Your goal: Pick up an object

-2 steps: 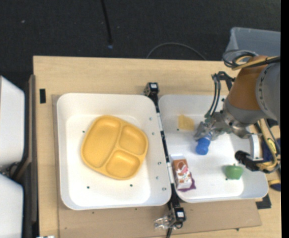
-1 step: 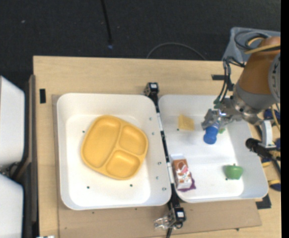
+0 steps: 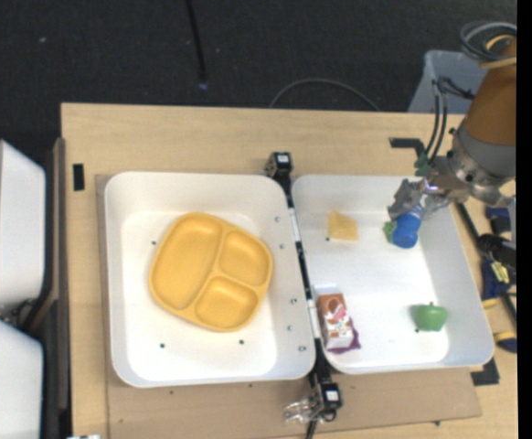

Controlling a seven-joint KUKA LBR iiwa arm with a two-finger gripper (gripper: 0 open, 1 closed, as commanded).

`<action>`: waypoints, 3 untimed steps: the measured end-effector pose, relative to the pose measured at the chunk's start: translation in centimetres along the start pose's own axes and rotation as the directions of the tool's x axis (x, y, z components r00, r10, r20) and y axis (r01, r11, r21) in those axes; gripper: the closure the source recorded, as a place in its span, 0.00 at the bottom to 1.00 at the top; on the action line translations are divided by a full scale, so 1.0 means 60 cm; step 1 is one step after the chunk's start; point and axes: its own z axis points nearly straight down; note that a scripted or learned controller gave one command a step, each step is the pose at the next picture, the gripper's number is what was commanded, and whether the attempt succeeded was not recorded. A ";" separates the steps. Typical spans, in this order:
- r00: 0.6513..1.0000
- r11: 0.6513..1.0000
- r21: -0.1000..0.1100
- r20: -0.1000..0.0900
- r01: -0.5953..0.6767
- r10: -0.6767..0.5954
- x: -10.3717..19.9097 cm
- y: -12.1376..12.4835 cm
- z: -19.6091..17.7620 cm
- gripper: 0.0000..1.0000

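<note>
My gripper (image 3: 410, 201) hangs over the far right part of the right bin (image 3: 376, 355), on the grey arm with its orange band. A blue object (image 3: 404, 230) with a small green bit on its left side sits directly under the gripper tip, touching or nearly touching it. Whether it is gripped or resting on the bin floor I cannot tell. A pale yellow wedge (image 3: 343, 227) lies to the left of the blue object. Near the front right of the same bin is a green object (image 3: 429, 316). A small brown and purple carton (image 3: 335, 321) lies at the front left.
The left bin (image 3: 129, 355) holds a yellow three-compartment plate (image 3: 211, 270). A raised divider with screws (image 3: 299, 263) runs between the two bins. Cables and tools lie off the bench's right edge, by the arm.
</note>
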 end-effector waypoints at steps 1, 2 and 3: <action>1.000 1.000 0.004 -0.001 0.001 -0.001 -0.002 0.002 -0.040 1.00; 1.000 1.000 0.008 -0.003 0.003 -0.003 0.082 -0.004 -0.018 1.00; 1.000 1.000 0.006 -0.002 0.003 -0.003 0.159 0.013 -0.015 1.00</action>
